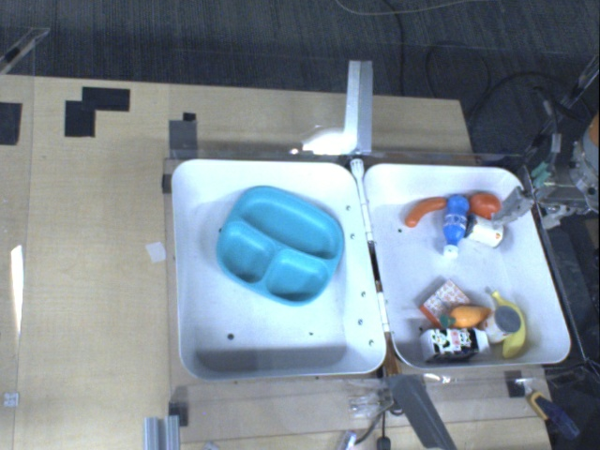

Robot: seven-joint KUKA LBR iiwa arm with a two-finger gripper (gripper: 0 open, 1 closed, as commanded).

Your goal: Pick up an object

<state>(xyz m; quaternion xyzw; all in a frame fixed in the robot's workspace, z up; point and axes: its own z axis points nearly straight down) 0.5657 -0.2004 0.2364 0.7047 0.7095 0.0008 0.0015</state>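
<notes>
The gripper (517, 202) sits at the right rim of the right bin (412, 261), beside the small white piece (485, 234); whether it is open or closed cannot be told, and nothing is visibly held. A clean pick requires descending vertically onto one isolated item, such as that piece, clear of the blue bottle (455, 217). Left of the right bin, the left bin (202, 345) holds a blue divided tray (279, 243); the right bin also holds a banana (512, 331).
</notes>
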